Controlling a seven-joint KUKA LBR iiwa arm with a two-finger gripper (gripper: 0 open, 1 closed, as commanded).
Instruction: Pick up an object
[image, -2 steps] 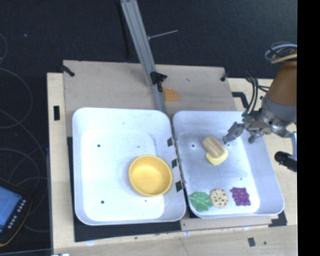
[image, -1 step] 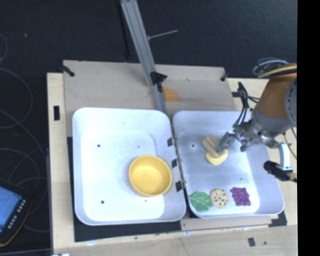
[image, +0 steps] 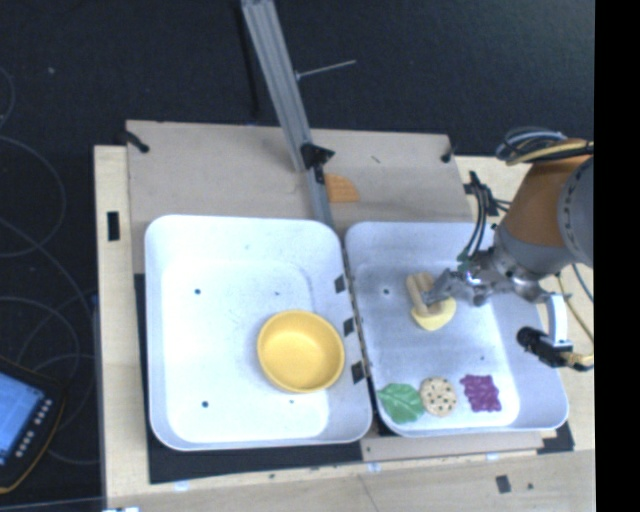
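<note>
In the right bin (image: 390, 250) lies a pale yellow and tan object (image: 430, 312) near the middle. My gripper (image: 443, 291) is down over its upper right part and touches or covers it. The grey arm with its orange band (image: 540, 205) reaches in from the right. Along the bin's front edge sit a green leaf-shaped piece (image: 400, 402), a round cookie (image: 437, 396) and a purple bunch of grapes (image: 482, 392). A yellow bowl (image: 300, 350) stands in the left bin (image: 200, 270).
A grey metal post (image: 285, 90) slants up from between the bins at the back. An orange patch (image: 340, 188) lies on the board behind them. A black clamp part (image: 545, 345) of the arm hangs over the right bin's right side.
</note>
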